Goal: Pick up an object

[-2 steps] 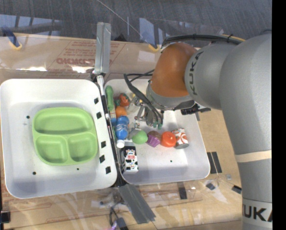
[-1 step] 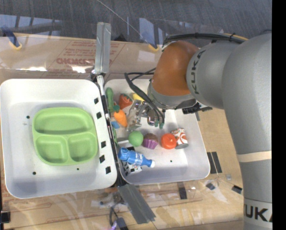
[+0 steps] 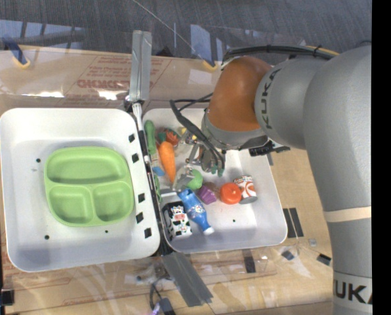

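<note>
Gripper [image 3: 197, 165] sits low in your right bin [image 3: 267, 225] beside the carrot [image 3: 167, 161], likely mid-grab; jaw state unreadable.

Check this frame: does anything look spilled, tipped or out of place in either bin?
Nothing spilled or damaged. The right bin holds a jumble of toys on their sides: a carrot, a blue bottle, a cow-print carton. The green divided plate sits flat in the left bin.
</note>
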Robot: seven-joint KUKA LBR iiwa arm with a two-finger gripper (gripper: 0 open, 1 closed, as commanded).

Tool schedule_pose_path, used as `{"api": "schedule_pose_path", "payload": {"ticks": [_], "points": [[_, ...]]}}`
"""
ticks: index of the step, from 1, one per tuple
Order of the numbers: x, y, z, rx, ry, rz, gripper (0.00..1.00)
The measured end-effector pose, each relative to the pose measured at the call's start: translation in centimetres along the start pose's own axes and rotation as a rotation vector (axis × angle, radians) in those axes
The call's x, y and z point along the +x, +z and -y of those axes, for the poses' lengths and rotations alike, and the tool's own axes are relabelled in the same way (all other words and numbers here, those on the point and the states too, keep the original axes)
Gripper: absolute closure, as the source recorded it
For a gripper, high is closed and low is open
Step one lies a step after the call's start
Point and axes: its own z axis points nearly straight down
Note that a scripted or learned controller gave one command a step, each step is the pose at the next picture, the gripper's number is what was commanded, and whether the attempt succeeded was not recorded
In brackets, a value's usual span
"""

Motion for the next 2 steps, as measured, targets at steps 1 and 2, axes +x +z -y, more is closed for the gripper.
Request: {"api": "schedule_pose_path", "payload": {"ticks": [1, 2], "points": [[8.7, -1.4, 3.9, -0.009, -0.089, 0.010, 0.00], [7.8, 0.5, 1.0, -0.010, 0.077, 0.009, 0.00]]}}
